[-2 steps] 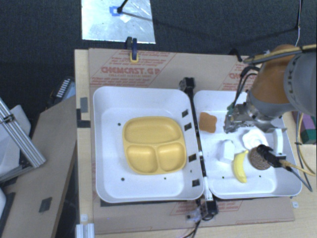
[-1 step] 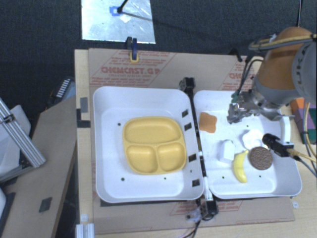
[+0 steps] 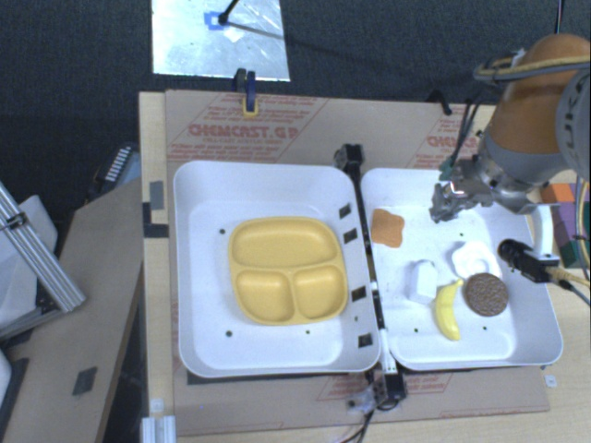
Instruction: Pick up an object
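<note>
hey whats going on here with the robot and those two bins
A grey arm with an orange band reaches in from the right, its gripper hanging over the far part of the right bin. That bin holds an orange slice-shaped piece, a banana, a brown round cookie-like disc and two white items. The left bin holds a yellow divided plate. Nothing shows between the fingers, so no object has been picked up yet.

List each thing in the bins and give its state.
Yellow divided plate: flat in the left bin, compartments bare.
Orange piece: lying flat, right bin.
Banana: on its side, beside the brown disc.
Brown disc: lying flat.
White object: resting by the banana.
Gripper: above the right bin, holding nothing visible.
</note>
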Tool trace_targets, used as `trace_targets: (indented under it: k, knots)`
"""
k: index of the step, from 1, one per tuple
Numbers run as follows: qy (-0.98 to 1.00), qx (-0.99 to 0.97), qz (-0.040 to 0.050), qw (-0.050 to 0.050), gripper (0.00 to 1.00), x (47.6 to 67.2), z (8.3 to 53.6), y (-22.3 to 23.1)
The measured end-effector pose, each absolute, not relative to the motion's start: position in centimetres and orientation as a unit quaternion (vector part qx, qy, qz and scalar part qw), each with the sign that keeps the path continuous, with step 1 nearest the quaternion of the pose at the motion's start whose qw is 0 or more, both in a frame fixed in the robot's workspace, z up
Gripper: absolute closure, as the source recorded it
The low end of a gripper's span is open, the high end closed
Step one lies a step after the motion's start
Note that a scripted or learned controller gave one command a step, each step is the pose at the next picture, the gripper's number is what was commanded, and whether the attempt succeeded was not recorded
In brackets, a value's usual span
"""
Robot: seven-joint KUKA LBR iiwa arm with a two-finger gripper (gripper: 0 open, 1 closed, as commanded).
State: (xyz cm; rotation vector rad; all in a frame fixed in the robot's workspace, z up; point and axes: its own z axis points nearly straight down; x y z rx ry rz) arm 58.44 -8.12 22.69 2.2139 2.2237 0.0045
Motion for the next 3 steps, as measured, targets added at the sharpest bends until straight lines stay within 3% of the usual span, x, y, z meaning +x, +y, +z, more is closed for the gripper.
trace_targets:
  k: [3]
  knots:
    - [0.711, 0.703, 0.0011, -0.001, 1.0, 55.2, 22.6, 7.1]
